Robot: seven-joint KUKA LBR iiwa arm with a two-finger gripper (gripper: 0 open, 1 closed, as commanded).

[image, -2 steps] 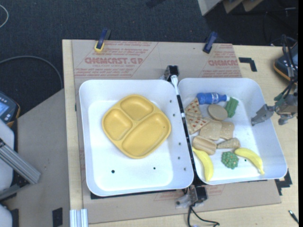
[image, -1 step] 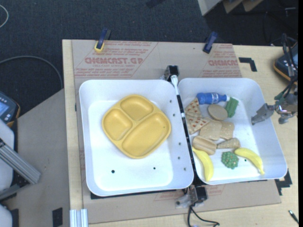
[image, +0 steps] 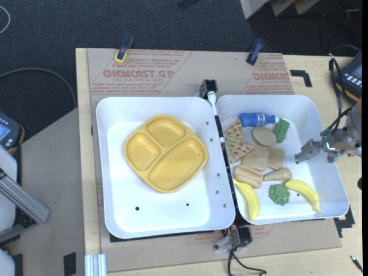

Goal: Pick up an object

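now the jaws (image: 307, 152) hover over the right bin (image: 324, 206), grip state impossible to tell.

Right bin (image: 310, 105) crowded with food, bare strip along its right wall, left bin (image: 109, 154) open around yellow plate (image: 165, 152)

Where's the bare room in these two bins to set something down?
Left bin: bare floor all around the yellow tray, widest along the near edge. Right bin: crowded centre and near side; bare strip by the right wall, below the end effector.
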